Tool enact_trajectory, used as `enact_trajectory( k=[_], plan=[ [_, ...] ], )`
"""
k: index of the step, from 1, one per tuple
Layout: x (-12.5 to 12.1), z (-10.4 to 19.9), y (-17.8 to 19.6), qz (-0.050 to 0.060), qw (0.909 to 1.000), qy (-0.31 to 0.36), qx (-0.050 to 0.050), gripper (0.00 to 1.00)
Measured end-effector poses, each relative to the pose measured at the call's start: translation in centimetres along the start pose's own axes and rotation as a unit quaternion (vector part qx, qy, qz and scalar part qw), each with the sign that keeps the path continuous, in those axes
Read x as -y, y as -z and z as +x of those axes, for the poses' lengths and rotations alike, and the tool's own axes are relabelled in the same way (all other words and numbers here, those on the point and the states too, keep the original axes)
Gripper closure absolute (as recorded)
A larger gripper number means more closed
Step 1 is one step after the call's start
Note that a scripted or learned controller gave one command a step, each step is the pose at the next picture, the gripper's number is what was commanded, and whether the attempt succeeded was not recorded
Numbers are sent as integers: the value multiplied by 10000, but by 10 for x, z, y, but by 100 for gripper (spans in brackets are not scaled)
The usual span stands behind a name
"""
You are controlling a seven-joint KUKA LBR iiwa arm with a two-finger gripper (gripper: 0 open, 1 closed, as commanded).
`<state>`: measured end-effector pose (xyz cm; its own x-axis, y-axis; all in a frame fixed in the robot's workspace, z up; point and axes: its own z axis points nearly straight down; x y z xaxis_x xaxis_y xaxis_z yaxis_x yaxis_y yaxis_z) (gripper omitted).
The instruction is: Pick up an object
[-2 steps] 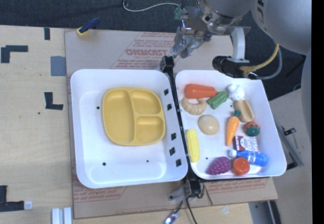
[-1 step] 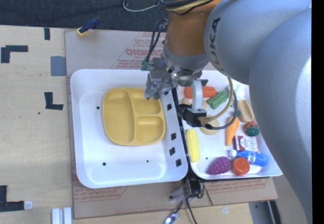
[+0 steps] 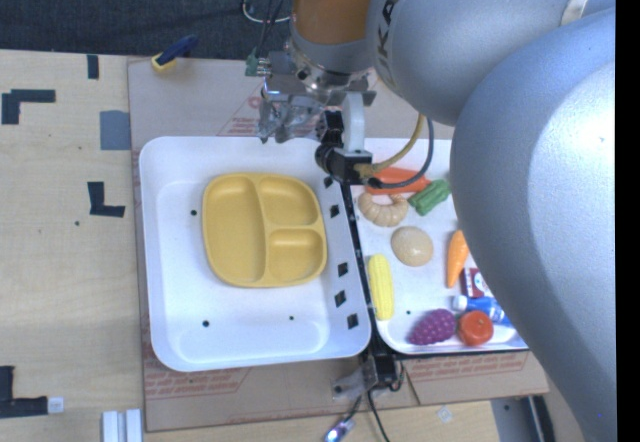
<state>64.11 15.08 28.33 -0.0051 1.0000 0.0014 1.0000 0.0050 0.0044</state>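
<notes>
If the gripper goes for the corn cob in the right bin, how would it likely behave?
The corn cob looks like moulded toy plastic, so probably stiff and light. Its rounded, elongated shape suggests it could roll sideways if nudged. It lies close against the bin's left wall, which may leave fingers little room on that side.

From my seat, the left white plastic bin [image 3: 170, 230] offers open floor all around the yellow three-compartment plate [image 3: 264, 229]. The right white bin [image 3: 400, 338] is crowded: yellow corn cob [image 3: 380, 286], beige egg-shaped piece [image 3: 411, 246], purple grape bunch [image 3: 433, 326], red tomato [image 3: 475, 328], with the bulky grey arm [image 3: 540, 130] overhanging it.
</notes>
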Motion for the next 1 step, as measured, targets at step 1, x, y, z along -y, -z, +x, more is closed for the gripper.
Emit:
enact_trajectory(
  k=[1],
  plan=[
    [60, 89, 16, 35, 10000, 33, -7, 100]
  ],
)
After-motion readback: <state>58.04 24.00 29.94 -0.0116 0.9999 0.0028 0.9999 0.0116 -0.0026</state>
